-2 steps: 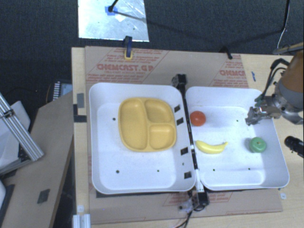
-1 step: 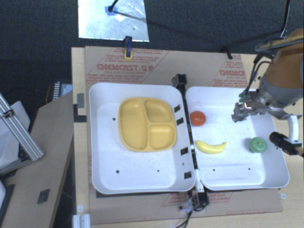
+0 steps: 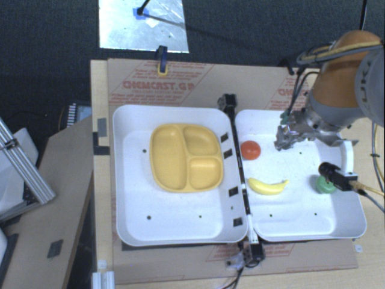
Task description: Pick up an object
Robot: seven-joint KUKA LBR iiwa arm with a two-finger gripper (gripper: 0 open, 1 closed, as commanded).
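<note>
Trouble could come if the gripper (image 3: pixel 283 142) drops wrong. I cannot tell how it is set. The orange ball (image 3: pixel 250 150) sits at its nine o'clock, the banana (image 3: pixel 267 186) at seven; a round ball may roll off

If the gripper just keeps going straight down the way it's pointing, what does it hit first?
Probably bare floor of the right bin. The gripper points down beside the orange ball, which lies a little to its left, so it looks likely to miss it, though depth is hard to judge.
</note>
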